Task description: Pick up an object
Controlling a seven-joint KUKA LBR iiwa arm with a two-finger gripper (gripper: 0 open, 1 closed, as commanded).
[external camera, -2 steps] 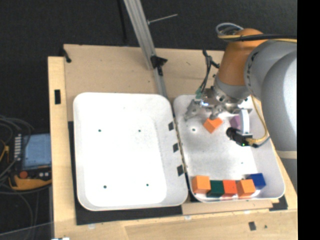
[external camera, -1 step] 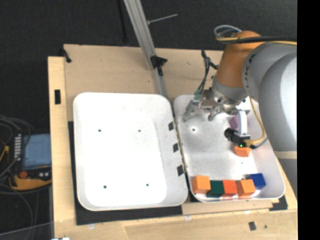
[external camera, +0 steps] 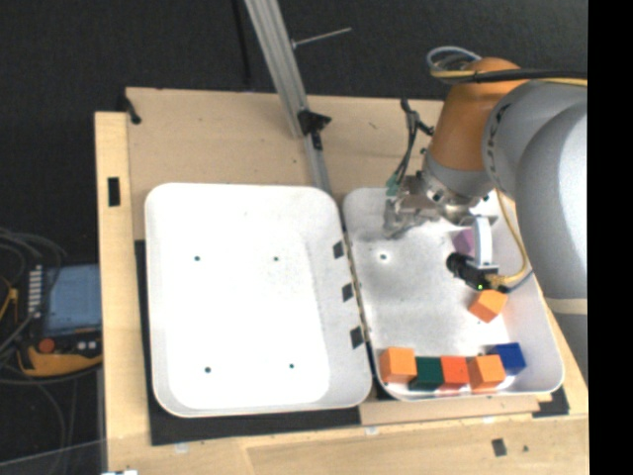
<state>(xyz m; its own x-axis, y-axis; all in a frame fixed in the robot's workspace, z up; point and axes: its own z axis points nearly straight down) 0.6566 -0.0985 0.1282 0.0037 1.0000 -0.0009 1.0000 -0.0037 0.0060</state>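
Note:
My gripper hangs over the far left part of the right bin, below the orange wrist band. Along that bin's near edge lie an orange block, a green block, a red-orange block, another orange block and a blue block. A lone orange block sits apart by the right wall. A purple object peeks out beside the arm. None of these is near the gripper.
The left bin sits beside the right one, with black clips along the shared edge. A slanted metal pole rises behind the bins. A blue device and cables lie off the bench at left.

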